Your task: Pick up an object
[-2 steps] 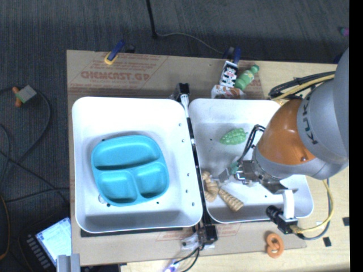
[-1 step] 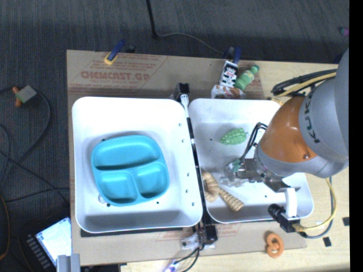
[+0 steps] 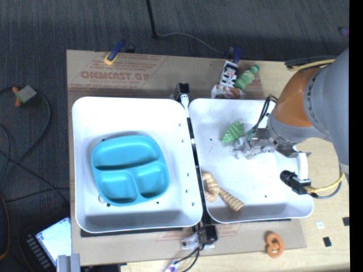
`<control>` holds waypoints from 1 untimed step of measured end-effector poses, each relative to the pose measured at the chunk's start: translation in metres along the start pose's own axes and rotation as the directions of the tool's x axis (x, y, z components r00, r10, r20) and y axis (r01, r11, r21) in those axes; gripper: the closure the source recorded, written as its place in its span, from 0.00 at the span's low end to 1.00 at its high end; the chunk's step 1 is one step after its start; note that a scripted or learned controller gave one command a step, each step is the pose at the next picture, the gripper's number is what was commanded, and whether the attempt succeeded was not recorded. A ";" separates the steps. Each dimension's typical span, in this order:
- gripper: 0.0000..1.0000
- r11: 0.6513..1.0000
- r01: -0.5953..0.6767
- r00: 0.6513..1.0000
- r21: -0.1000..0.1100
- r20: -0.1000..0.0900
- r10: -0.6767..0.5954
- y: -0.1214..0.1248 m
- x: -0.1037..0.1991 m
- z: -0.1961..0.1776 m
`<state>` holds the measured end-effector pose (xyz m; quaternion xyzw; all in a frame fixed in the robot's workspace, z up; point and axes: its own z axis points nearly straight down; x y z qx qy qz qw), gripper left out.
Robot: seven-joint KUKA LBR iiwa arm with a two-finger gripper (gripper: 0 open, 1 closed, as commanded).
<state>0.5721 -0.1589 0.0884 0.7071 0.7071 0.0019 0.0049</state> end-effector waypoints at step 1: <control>1.00 1.000 0.002 1.000 0.001 -0.001 -0.002 0.062 -0.022 0.001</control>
